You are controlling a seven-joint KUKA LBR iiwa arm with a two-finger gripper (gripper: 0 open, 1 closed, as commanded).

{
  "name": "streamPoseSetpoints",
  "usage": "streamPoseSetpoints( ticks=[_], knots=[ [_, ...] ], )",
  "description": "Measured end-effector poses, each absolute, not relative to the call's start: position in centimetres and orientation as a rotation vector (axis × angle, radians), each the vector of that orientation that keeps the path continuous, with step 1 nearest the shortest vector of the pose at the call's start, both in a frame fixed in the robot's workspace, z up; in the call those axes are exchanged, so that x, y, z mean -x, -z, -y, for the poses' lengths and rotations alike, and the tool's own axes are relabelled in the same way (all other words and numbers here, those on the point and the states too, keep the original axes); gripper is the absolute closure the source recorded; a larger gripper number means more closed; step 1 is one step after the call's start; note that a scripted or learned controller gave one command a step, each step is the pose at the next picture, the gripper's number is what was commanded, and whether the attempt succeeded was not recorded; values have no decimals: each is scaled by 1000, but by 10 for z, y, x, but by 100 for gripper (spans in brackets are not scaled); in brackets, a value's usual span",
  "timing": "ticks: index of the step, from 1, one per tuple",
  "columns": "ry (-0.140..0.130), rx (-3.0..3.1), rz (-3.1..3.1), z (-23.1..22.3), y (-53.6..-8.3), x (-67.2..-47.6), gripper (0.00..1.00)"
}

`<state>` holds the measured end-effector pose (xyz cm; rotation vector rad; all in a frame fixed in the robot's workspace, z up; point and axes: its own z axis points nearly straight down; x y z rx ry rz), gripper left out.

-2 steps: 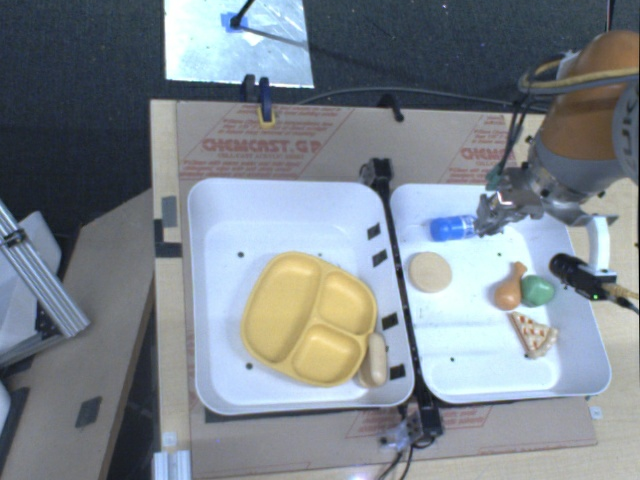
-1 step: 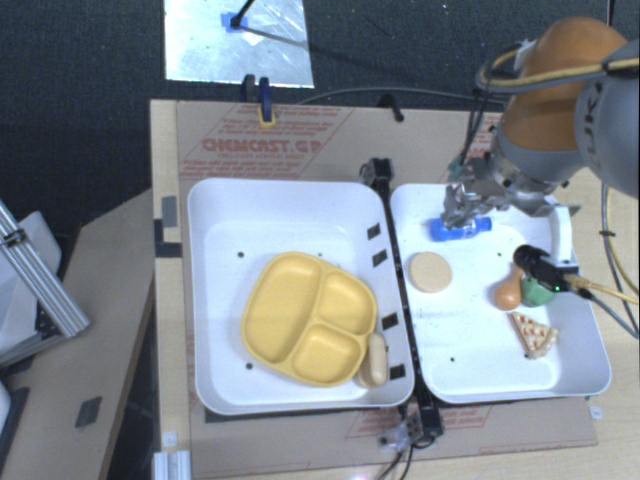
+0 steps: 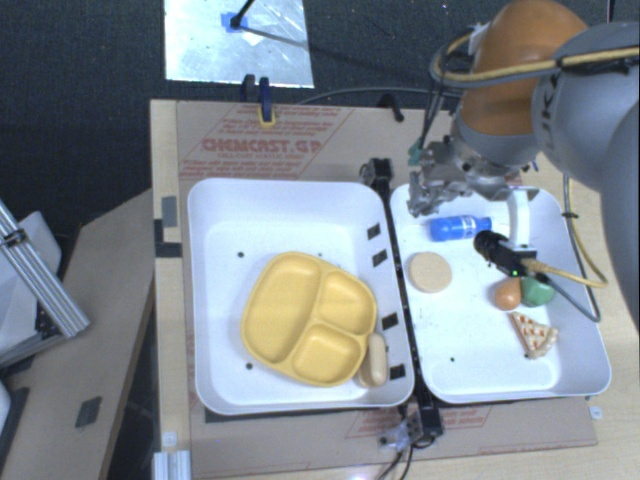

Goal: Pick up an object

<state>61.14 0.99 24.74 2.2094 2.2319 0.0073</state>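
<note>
The right bin [image 3: 575, 368] holds a blue cylinder [image 3: 458, 228] near its far side, a round tan disc [image 3: 431, 272], an orange ball [image 3: 507, 294], a green piece [image 3: 539, 291] and a pizza slice toy [image 3: 534, 334]. My gripper [image 3: 428, 200] hangs over the far left part of that bin, just left of the blue cylinder and above it. Nothing shows between its fingers. The grey arm with its orange band reaches in from the upper right.
The left bin [image 3: 230, 218] holds a yellow divided plate [image 3: 310, 318] and a beige bread-like piece [image 3: 375, 360] at the plate's right edge. A black divider strip [image 3: 398, 278] runs between the bins. A foil sheet [image 3: 238, 28] lies behind the bench.
</note>
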Motion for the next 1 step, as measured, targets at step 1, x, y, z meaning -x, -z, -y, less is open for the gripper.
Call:
streamPoseSetpoints(
  ticks=[1],
  knots=[
    [-4,-2210,-2232,-71,-235,-623,100]
  ],
)
